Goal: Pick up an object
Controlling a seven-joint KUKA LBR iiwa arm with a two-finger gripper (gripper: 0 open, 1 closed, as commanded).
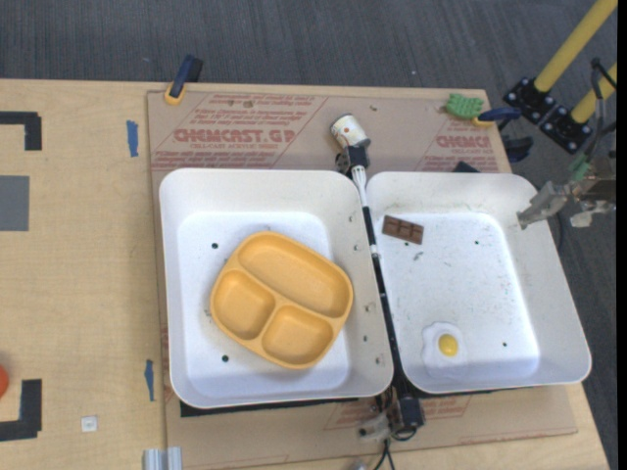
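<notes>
The table (88,262) carries two shallow white bins side by side. The left bin (186,204) holds a yellow divided plate (281,299), lying tilted near the bin's centre. The right bin (529,302) holds a brown chocolate piece (402,229) near its far-left corner and a toy fried egg (446,343) near its near edge (left of that edge's middle); the two are well apart. The gripper (549,204) hangs at the right bin's far-right corner, above the rim, and carries nothing visible; whether it is spread or closed cannot be determined at this resolution. Judged from this layout, the task stands at the approach step: no object is lifted. The next move calls for travel inward over the right bin, alignment above one object, then descent to the bin floor.
</notes>
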